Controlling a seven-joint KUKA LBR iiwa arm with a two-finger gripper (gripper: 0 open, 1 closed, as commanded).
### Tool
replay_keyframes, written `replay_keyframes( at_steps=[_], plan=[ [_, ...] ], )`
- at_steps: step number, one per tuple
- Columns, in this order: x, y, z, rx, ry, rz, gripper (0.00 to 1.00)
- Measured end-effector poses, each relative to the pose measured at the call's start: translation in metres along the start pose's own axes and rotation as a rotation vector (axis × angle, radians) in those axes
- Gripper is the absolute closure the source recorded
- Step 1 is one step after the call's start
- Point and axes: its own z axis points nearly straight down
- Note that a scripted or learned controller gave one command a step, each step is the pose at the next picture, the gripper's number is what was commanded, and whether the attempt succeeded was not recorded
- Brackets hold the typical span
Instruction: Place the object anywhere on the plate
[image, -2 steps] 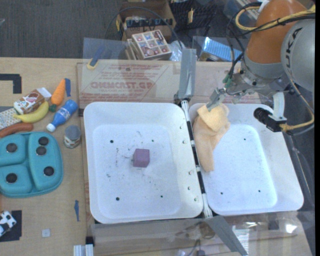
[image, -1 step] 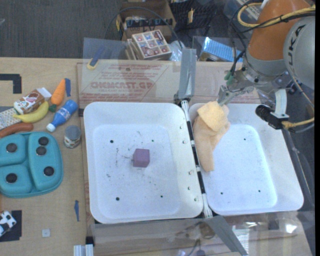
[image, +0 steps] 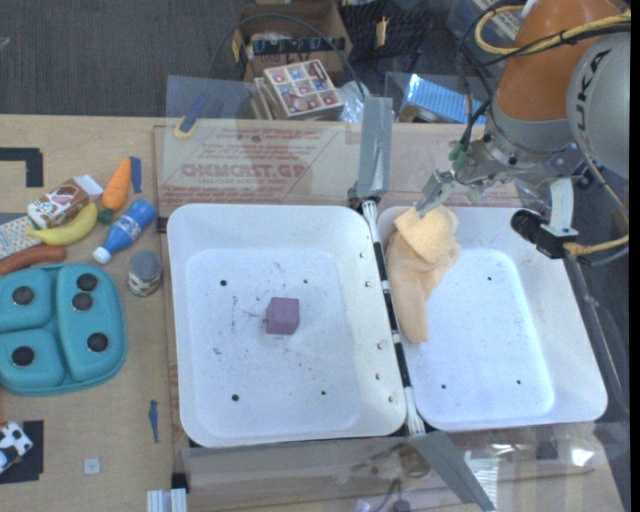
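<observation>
Yellow cloth (image: 422, 262): pinching it at the top fold, gripper (image: 436, 197) fingers drawn narrow on the bunched fabric, above the back left corner of the right bin (image: 560, 330). Trailing down from there along that bin's left wall, lower end apparently resting on the bin floor.

Judging the step in hand as the lift before the carry. Needing to rise until the tail is hanging free of the rims between the two bins, otherwise risking a drag or a snag there. Then heading left, probably toward the teal divided plate (image: 60, 330) lying on the bench well apart from both bins. Lowering gently before opening, letting the fabric pile up rather than spill over the edge. Gripping only a thin fold, so possibly losing it midway.

Sitting in the left bin (image: 200, 240): a small purple cube (image: 282, 315) near the middle, among dark specks.
</observation>
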Motion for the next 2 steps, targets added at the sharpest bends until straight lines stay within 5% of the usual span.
replay_keyframes(
  at_steps=[1, 2],
  plan=[
    [-0.0012, 0.0014, -0.0102, -0.005, -0.003, -0.001, 1.0],
    [-0.0011, 0.0014, -0.0101, -0.004, -0.003, -0.001, 0.0]
  ],
)
